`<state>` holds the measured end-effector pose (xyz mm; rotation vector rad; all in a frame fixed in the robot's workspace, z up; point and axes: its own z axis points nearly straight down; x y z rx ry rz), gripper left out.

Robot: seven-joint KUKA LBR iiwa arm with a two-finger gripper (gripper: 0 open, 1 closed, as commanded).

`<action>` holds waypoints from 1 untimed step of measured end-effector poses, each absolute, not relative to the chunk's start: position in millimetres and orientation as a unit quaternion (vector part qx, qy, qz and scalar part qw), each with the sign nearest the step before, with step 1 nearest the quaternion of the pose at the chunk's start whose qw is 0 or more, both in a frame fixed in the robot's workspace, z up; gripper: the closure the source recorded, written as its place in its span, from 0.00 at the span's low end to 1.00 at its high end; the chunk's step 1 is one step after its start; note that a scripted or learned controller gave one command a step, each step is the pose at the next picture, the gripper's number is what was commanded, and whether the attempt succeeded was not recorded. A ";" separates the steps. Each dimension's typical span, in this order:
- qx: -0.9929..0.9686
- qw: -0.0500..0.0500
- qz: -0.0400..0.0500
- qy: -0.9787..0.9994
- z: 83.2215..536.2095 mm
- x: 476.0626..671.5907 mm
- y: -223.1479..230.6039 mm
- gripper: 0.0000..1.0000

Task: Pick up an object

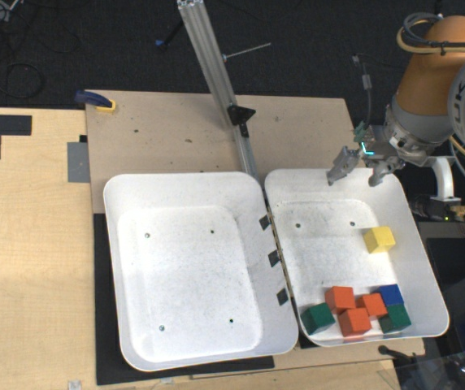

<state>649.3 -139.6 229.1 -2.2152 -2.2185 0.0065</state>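
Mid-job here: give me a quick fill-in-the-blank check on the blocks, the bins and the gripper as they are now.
1. The yellow block lies in the ____ bin of the camera view.
2. Apart from the cluster at the near edge lies one block, coloured ____.
3. The gripper hangs over the bin's ____ edge, its fingers spread.
4. The blue block touches an orange block and a ____ block.

Missing words: right; yellow; far; green

Matt white plastic bins [185, 187] on wooden bench [29, 218].
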 end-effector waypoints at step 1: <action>-0.706 0.001 0.001 -0.708 231.8 650.2 -139.4 0.00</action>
